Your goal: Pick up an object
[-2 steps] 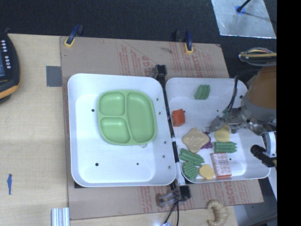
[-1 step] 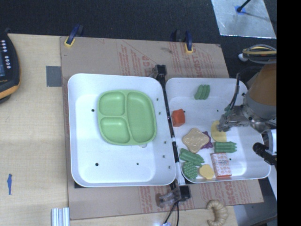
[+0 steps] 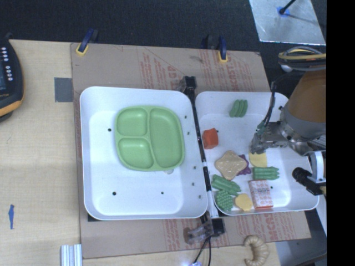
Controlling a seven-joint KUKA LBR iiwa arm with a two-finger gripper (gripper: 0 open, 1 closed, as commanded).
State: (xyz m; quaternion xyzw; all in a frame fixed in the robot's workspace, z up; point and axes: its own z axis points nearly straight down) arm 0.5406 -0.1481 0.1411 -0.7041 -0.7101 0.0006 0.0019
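Scene: a grey arm (image 3: 308,107) reaches in over the right bin (image 3: 222,101) of two white bins clamped side by side on a cardboard-covered bench.

Landmark: the right bin, which carries all the loose play food; every place below is given against it.

Left bin (image 3: 94,148): touching the right bin's left wall, it carries a green divided plate (image 3: 150,137), probably the drop-off place, which would explain why it is kept apart from the pile.

Gripper (image 3: 260,143): low over the bin's middle-right, pointing down toward the floor of the bin.

Jaws: I cannot tell how far open they are; the dark wrist hardware hides the tips, and nothing is seen held between them.

Nearest object: a yellow piece (image 3: 258,160), just below the gripper toward the bin's near side, apparently lying free on the floor.

Also close: a green pod (image 3: 265,173) just beyond the yellow piece, and a tan cookie (image 3: 230,164) beside it, toward the bin's centre.

Further off: a red block (image 3: 210,138) by the bin's left wall; green beans (image 3: 239,108) near its far edge; a red-and-white packet (image 3: 260,194) and leafy greens (image 3: 224,190) along its near edge.

Judgement: the task looks not yet done; the crowding near the yellow piece could make a clean grasp awkward.
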